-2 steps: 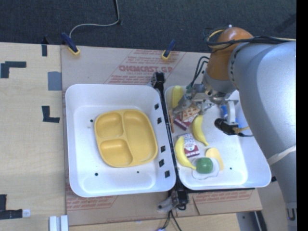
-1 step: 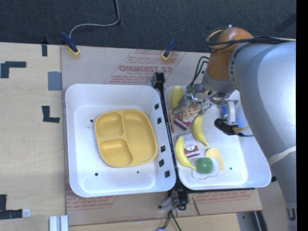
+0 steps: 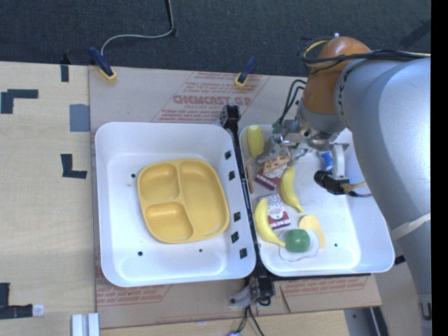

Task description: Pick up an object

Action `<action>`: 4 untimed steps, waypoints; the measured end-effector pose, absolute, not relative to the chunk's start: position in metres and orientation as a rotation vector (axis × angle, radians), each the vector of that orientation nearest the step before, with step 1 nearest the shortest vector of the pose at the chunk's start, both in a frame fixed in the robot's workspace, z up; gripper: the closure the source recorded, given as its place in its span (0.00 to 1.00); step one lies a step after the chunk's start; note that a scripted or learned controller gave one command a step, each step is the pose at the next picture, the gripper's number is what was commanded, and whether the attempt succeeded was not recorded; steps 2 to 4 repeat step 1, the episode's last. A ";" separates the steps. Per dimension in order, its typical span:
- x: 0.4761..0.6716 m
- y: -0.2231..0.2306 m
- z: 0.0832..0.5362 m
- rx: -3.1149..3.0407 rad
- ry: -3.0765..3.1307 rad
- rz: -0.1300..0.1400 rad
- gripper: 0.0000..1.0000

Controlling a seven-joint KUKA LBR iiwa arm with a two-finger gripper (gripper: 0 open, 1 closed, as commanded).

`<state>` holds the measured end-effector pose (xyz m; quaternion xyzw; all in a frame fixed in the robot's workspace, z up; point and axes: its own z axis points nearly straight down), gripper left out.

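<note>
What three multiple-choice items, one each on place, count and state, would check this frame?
1. Where does the yellow divided tray lie?
A. In the left bin
B. In the right bin
C. On the bare bench

2. How many compartments does that tray have?
A. Two
B. Three
C. Five

3. How does the green ball stand to the gripper?
A. Clamped in it
B. Hanging from it
C. Resting apart from it on the bin floor

Answers: 1 A, since the tray sits flat inside the left bin. 2 B, since two sections show along the top and one at the lower left. 3 C, since the ball rests near the front of the right bin while the gripper is at that bin's far end, above the snack packet.
</note>
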<state>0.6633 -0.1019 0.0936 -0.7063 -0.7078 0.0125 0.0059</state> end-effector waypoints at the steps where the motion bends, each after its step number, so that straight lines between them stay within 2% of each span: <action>1: 0.650 -0.048 0.254 -2.221 -2.225 -0.002 1.00; 4: 0.650 -0.048 0.254 -2.221 -2.225 -0.002 1.00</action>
